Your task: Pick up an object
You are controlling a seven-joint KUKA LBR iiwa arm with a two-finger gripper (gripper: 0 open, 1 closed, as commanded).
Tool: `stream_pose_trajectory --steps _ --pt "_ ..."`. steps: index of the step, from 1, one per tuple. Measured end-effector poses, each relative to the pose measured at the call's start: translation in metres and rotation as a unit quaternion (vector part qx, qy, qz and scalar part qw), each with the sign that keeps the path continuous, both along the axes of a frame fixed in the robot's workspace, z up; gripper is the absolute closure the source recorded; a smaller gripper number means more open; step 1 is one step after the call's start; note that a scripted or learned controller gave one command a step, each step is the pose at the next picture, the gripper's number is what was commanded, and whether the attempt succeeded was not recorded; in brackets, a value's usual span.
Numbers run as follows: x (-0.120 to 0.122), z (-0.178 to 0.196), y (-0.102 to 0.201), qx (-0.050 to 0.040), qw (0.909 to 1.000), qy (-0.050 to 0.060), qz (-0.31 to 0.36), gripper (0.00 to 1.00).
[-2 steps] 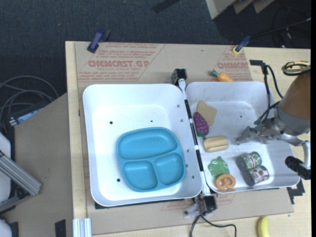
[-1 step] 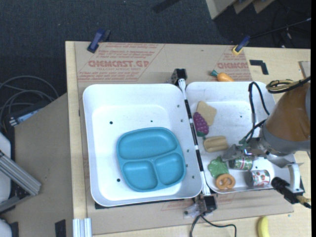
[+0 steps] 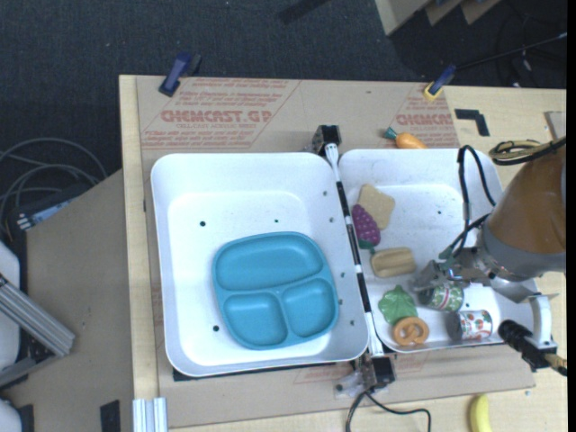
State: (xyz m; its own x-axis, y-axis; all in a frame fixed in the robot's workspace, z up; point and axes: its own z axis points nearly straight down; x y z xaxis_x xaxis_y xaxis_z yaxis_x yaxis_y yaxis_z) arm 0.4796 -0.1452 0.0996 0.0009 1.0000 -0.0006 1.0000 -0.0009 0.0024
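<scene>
the arm (image 3: 531, 214) reached in over the right edge of the bench (image 3: 135, 241), its gripper (image 3: 439, 288) low in the right bin (image 3: 423, 165), toward that bin's near half. whether the claw was released or clenched could not be told; a small green-labelled can (image 3: 447, 296) lay right at its tip, touching or nearly so, but the view did not show it between the fingers.

a second can with a red and white label (image 3: 474, 324) lay near the bin's near right corner. a pretzel (image 3: 410, 331) sat at the near edge, with a green leafy toy (image 3: 394, 304) just behind it. a tan bread-like block (image 3: 392, 262) lay near the bin's left wall, a purple bunch of grapes (image 3: 365, 225) further back along that wall, and a pale wedge (image 3: 376, 205) touching the grapes.

the left bin (image 3: 180, 187) held a blue divided plate (image 3: 273, 287) toward its near edge. a small carrot toy (image 3: 407, 139) rested on the bench behind the right bin, and a yellow banana (image 3: 480, 413) lay at the bench's near right corner.
</scene>
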Motion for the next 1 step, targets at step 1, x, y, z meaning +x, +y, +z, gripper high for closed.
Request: stream_pose_trajectory --steps 1 --pt "0.0179 0.0855 0.0823 0.0011 1.0 0.0 0.002 1.0"
